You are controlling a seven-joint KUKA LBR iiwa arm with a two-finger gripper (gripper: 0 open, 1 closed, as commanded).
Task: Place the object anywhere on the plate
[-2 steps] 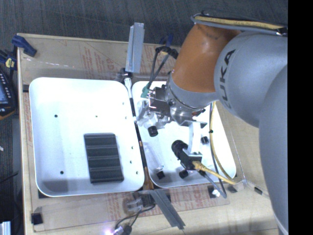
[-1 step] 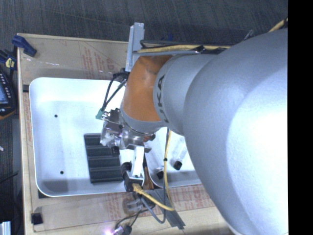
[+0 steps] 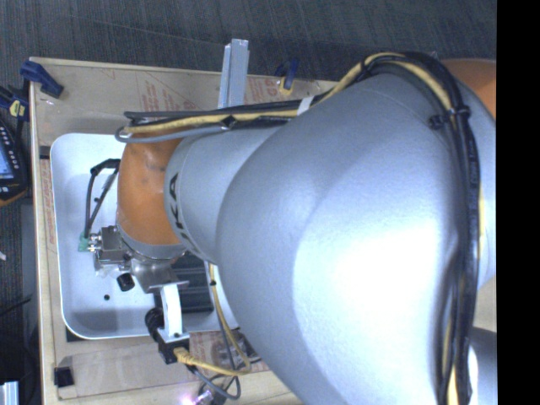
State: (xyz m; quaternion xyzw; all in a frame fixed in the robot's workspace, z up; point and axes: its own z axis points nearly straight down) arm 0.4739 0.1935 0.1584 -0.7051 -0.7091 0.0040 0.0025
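Note:
My grey arm (image 3: 337, 226) reaches in from the right and covers most of the bench. Its orange band (image 3: 148, 192) hangs over the left white bin (image 3: 63, 192). Below the band, my gripper (image 3: 139, 272) points down into the bin's near half, seen from above with its mount and a white bracket (image 3: 171, 310) beside it. A dark block (image 3: 192, 285) sits under the wrist; I cannot tell what it is. The arm hides the right part of this bin and everything to its right.
The bin's bare floor shows along its left side, with a small dark speck (image 3: 107, 296). Blue clamps (image 3: 38, 76) grip the wooden bench's far edge. A metal post (image 3: 235, 66) stands at the back. Cables (image 3: 211, 121) run along the arm.

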